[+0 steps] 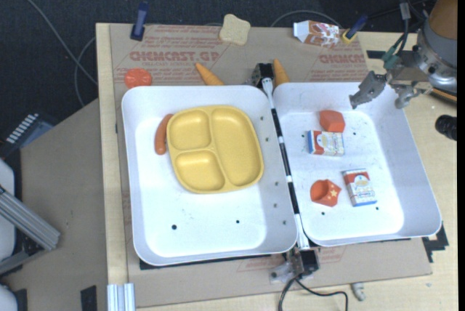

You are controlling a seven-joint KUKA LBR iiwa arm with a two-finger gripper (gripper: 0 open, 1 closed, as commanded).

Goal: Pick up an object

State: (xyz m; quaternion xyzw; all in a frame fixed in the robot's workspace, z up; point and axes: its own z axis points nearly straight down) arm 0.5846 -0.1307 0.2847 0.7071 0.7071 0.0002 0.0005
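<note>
The right bin holds an orange-red block, a small white carton lying flat, a red crumpled piece and a small red-and-white box. My gripper hangs over the bin's far right corner, up and to the right of the orange-red block. Its two fingers are spread apart with nothing between them. In the left bin a yellow divided plate lies with a red sausage against its left side.
Behind the bins on the cardboard lie a bread slice, a blue clip, an orange disc, a carrot, another orange piece and a small carton. A black clamp sits between the bins' far corners.
</note>
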